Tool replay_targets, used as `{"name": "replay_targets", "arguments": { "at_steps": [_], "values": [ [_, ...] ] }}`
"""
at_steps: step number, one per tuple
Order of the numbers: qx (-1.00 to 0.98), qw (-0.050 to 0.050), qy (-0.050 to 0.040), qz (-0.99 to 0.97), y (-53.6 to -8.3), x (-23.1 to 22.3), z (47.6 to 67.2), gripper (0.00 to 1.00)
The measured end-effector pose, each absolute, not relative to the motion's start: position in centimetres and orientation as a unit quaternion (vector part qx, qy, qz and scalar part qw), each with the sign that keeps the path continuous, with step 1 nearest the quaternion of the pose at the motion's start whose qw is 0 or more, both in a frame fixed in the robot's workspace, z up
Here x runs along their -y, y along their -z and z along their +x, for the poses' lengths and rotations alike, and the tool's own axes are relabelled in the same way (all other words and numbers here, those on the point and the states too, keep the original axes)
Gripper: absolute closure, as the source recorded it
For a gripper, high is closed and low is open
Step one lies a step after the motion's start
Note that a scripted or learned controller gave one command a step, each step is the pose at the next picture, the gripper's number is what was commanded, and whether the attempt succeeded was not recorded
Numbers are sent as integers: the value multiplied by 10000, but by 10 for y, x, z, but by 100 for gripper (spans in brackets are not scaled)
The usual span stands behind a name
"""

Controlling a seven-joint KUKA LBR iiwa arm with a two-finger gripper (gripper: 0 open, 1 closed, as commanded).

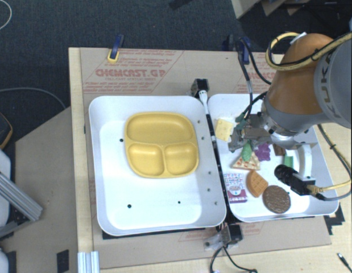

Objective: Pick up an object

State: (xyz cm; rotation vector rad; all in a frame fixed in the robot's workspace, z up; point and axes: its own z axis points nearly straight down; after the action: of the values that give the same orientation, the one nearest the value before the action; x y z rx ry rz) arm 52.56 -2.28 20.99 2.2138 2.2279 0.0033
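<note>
Surface: a tan board (79, 152) with faded red lettering along its far edge, carrying two shallow white bins side by side.
Left bin (107, 198): holds one yellow divided plate (162, 144), lying flat toward the bin's far half, with one long section and two smaller ones.
Right bin (321, 206): holds a cluster of small toy foods, with the arm over them.
Arm (303, 75): grey with a broad orange band, reaching in from the right and bending down over the middle of the right bin.
Tool (245, 143): a grey metal head low over the right bin, near its left wall. The arm's bulk hides much of it, so I cannot tell whether it is released or clenched.
Green piece (247, 151): a small green thing right under the tool's tip. It looks close enough to be touched, but I cannot tell whether it is gripped or just lying there.
Purple piece (263, 151): just right of the green piece, beside the tool.
Pizza slice (245, 164): a small toy wedge lying flat just in front of the green piece.
Pale yellow block (224, 128): by the bin's left wall, just left of the tool and apart from it.
Small carton (236, 186): white with pink and purple print, lying at the near left of the right bin.
Orange biscuit (257, 183): round, just right of the carton.
Brown disc (276, 199): round and dark, near the bin's front edge, just right of the biscuit.
</note>
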Motion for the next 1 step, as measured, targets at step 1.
{"name": "replay_targets", "arguments": {
  "at_steps": [1],
  "values": [
    [-7092, 13, -22, 7050, -236, -17, 542, 100]
  ]
}}
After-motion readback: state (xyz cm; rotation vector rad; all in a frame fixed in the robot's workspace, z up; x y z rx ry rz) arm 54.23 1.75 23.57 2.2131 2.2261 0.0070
